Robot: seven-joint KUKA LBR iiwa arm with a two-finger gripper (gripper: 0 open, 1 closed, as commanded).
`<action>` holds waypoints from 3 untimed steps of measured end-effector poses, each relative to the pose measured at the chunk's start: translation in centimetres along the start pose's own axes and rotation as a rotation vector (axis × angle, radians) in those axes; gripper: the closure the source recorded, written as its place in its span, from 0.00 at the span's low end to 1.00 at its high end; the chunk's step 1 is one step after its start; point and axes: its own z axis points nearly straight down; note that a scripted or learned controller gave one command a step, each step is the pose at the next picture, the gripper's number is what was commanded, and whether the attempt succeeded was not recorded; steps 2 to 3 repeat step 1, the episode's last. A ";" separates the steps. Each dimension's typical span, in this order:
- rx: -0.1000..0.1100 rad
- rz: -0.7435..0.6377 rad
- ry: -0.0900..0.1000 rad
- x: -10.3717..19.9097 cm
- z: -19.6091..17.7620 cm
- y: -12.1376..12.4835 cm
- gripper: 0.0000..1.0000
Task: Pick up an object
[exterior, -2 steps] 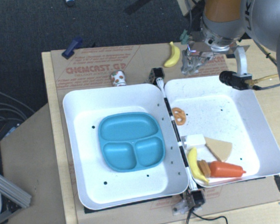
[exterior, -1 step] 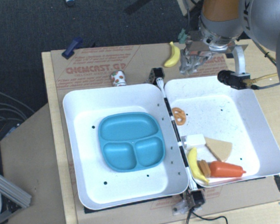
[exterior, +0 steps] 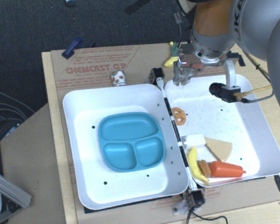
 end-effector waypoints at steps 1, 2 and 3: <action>-0.005 0.001 -0.002 -7.4 -4.6 -0.6 1.00; -0.005 0.001 -0.002 -7.4 -4.6 -0.6 1.00; -0.005 0.001 -0.002 -7.4 -4.6 -0.6 1.00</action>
